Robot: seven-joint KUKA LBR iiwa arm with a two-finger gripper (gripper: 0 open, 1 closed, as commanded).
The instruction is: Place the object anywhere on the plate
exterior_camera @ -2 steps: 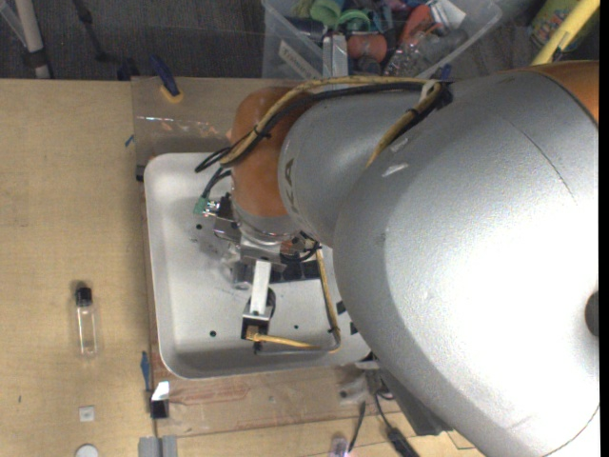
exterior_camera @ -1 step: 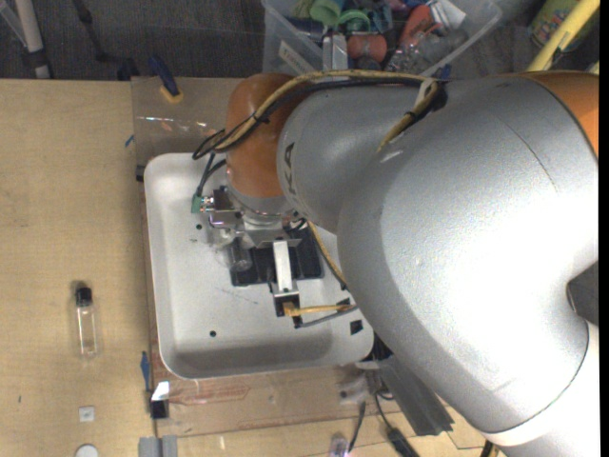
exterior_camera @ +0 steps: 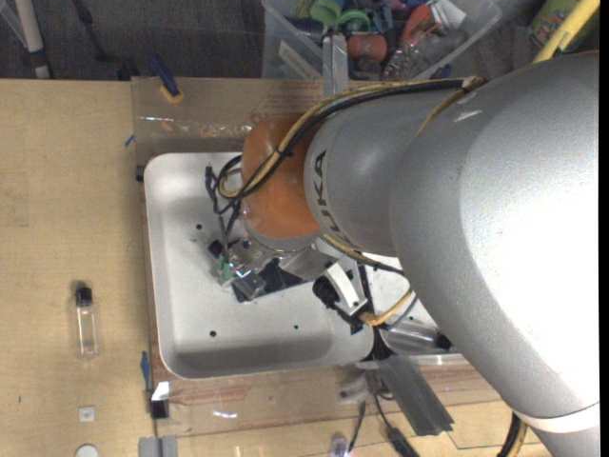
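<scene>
My arm reaches in from the right and covers most of the scene; its orange band (exterior_camera: 276, 188) hangs over the left white bin (exterior_camera: 181, 255). The gripper (exterior_camera: 238, 272) points down into that bin, near its middle, with dark parts and a bit of green at its tip. The arm hides whatever lies under the gripper, and no plate or loose object is visible in the bin's bare part. The right bin is hidden under the arm.
A clear tub of colourful toys (exterior_camera: 381, 17) stands behind the bins. A small clear vial with a black cap (exterior_camera: 86, 320) lies on the wooden bench left of the bin. Cables and a metal bracket (exterior_camera: 409, 388) sit at the bin's front right.
</scene>
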